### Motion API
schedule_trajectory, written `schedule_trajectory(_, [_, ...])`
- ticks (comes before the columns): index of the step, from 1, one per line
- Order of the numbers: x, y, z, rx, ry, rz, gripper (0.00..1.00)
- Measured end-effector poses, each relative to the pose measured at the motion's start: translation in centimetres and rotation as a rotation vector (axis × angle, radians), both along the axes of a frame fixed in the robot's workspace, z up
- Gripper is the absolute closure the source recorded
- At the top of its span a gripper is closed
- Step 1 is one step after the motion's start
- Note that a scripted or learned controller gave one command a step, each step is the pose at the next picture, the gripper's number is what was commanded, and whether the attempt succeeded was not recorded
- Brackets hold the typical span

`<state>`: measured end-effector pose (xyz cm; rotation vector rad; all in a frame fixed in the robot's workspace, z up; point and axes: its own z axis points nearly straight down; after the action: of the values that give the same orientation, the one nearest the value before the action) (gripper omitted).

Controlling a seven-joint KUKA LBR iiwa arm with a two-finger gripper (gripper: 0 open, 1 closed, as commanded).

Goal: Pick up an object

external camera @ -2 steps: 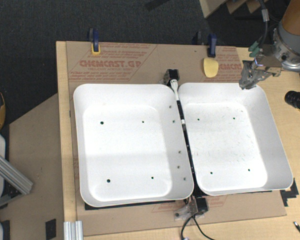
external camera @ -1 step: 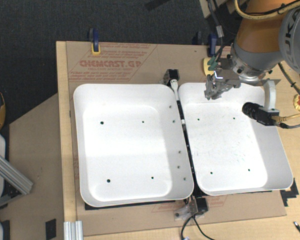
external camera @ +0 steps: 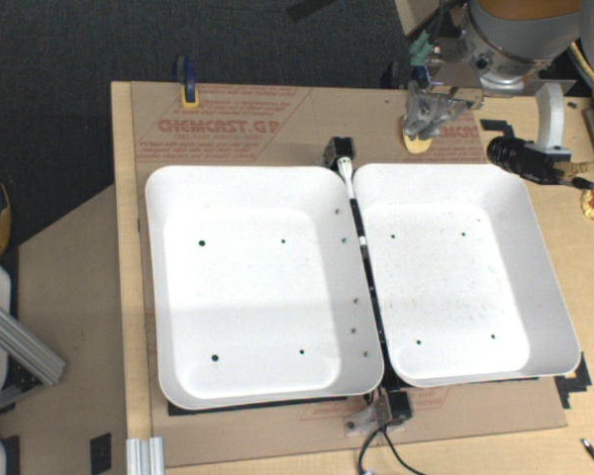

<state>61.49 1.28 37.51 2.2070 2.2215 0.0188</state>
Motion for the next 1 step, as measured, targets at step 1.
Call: schedule_trajectory(1, [5.14, 6.49, -9.42, 0.0, 0.024, -0.001, 1.0])
